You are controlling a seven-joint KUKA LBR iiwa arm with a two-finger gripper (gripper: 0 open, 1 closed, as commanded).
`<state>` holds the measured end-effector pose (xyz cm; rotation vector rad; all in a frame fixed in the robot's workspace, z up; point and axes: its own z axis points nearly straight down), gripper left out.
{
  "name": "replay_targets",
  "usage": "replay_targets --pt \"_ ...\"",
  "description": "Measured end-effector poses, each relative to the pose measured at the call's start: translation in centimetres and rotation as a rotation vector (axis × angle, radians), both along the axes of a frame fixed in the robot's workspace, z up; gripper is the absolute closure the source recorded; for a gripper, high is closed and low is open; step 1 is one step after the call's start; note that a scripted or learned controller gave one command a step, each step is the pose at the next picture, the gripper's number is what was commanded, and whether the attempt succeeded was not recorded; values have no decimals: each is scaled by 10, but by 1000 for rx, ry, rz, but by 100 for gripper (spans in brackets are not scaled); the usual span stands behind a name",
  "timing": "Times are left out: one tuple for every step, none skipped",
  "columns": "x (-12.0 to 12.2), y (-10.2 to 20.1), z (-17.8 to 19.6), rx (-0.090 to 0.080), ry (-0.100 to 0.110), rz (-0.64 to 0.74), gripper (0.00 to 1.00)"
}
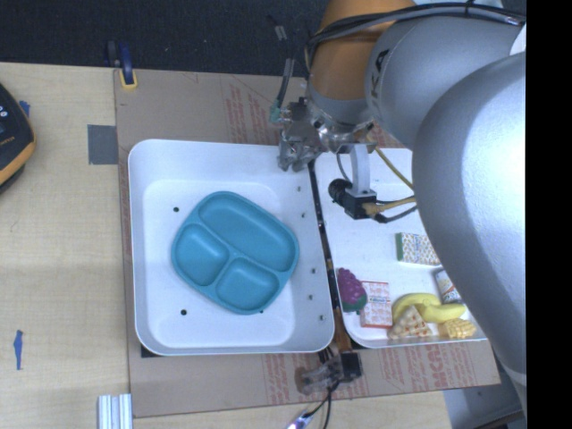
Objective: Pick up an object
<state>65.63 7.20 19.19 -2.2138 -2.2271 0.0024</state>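
Note:
A blue divided plate [236, 251] lies in the left bin [156, 329]. In the right bin [375, 231] near its front edge lie a purple bunch of grapes [350, 288], a small printed card [377, 303], a yellow banana [429, 307], a waffle-like piece [408, 328] and a corn piece [458, 329]. A green-patterned packet [416, 248] lies further right. My gripper [295, 155] hangs over the back edge where the two bins meet, above the left bin's far right corner. Nothing shows between its fingers.
The grey arm [447, 105] with its orange band covers most of the right bin. A black cable fitting [350, 197] hangs under the wrist. A yellow-black device [11, 137] lies at the far left of the bench. A clamp [326, 374] sits below the bins.

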Motion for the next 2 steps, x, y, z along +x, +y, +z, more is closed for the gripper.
replay_targets --pt "0 -102 1 -1 2 -5 100" --pt "0 -41 0 0 2 0 100"
